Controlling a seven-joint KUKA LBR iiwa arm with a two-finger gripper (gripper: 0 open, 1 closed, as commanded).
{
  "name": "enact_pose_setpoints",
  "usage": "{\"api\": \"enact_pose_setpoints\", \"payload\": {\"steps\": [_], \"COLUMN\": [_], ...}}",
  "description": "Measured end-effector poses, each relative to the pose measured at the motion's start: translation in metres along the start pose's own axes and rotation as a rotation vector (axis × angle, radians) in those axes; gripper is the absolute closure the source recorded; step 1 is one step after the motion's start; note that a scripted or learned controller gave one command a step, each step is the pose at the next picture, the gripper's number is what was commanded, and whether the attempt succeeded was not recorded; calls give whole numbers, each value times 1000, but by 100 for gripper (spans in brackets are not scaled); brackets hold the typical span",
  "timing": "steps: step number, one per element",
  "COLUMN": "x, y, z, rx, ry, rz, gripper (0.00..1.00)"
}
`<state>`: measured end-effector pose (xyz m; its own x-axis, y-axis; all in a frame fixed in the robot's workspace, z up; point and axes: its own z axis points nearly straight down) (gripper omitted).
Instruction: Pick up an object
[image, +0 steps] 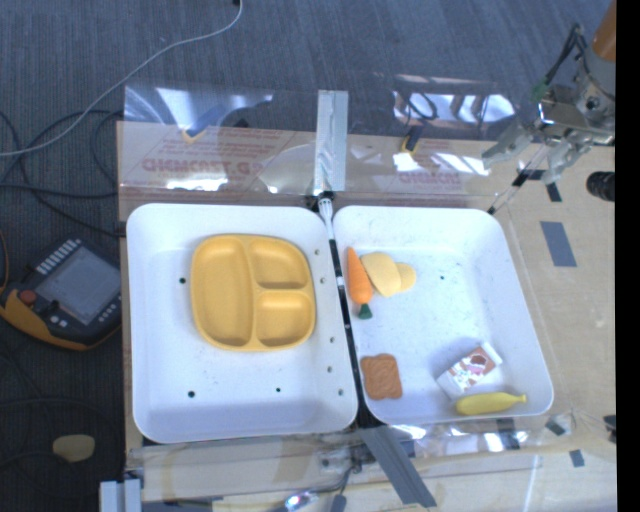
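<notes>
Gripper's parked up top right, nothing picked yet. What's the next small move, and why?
Probably swing the gripper left and toward the camera until it is over the right bin, above the carrot. It sits outside the bin, past its far right corner, with nothing between its fingers. All the loose items lie in that bin; the carrot lies by the left wall, touching the yellow piece, so line up with care.

My gripper (560, 130) hangs at the upper right, outside the bins. Left bin (160, 400): yellow divided tray (253, 292). Right bin (520, 300): carrot (357, 279) touching a yellow piece (386, 274), brown cookie (381, 376), small carton (470, 368), banana (490, 402).
</notes>
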<state>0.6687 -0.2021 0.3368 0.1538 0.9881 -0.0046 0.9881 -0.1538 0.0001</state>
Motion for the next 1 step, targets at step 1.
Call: {"api": "enact_pose_setpoints", "payload": {"steps": [1], "x": [-7], "y": [1], "z": [114], "rx": [4], "ry": [0], "rz": [-20], "gripper": [0]}}
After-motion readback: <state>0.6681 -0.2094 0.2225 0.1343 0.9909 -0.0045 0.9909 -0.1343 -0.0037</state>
